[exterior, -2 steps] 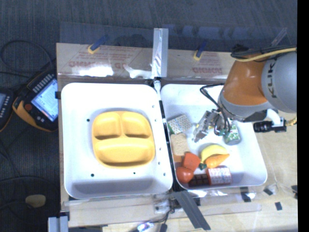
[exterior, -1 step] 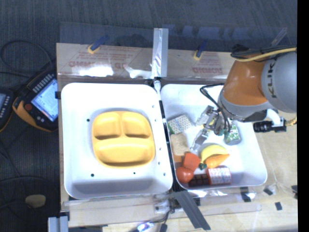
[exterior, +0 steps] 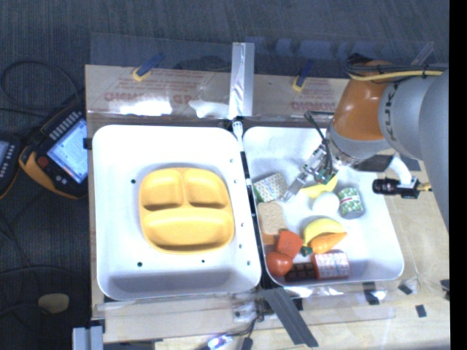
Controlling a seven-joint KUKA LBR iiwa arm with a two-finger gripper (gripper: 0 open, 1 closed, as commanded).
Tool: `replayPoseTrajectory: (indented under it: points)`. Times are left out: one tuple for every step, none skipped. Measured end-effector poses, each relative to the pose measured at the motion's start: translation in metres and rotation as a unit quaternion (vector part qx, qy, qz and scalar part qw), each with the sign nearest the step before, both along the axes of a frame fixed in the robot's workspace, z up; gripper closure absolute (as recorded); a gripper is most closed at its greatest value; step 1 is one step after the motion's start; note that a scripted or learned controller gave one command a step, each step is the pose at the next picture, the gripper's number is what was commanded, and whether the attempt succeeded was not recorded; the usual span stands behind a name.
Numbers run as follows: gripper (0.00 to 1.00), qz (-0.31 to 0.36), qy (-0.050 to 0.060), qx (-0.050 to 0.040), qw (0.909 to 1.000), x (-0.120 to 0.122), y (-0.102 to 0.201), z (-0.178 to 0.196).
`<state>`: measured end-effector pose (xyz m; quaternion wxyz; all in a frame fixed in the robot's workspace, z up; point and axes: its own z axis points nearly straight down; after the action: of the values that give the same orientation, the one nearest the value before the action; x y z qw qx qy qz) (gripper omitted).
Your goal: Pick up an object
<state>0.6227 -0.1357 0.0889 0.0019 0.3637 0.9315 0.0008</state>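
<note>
My gripper (exterior: 307, 180) hangs low over the upper middle of the right bin (exterior: 379, 232), open, with nothing between its fingers. One fingertip (exterior: 290, 192) reaches toward a green-and-white packet (exterior: 269, 187); the other sits just above a small yellow piece (exterior: 322, 189). Around it lie a white egg-like ball (exterior: 322, 204), a green can (exterior: 350, 202), a banana (exterior: 323, 230), a bread slice (exterior: 271, 216), a red pepper (exterior: 289, 242), a tomato (exterior: 276, 263) and a red can (exterior: 332, 265).
A yellow divided tray (exterior: 187, 208) lies in the left bin (exterior: 117, 159). A dark chocolate-like block (exterior: 300, 272) rests at the right bin's front wall. The arm's orange band (exterior: 359, 111) looms over the bin's back right corner.
</note>
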Motion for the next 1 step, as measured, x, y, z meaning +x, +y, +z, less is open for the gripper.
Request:
replayPoseTrajectory:
  points:
    - [0.00,-0.232,-0.001,-0.0006,0.9726,0.0431,0.0156,-0.0017]
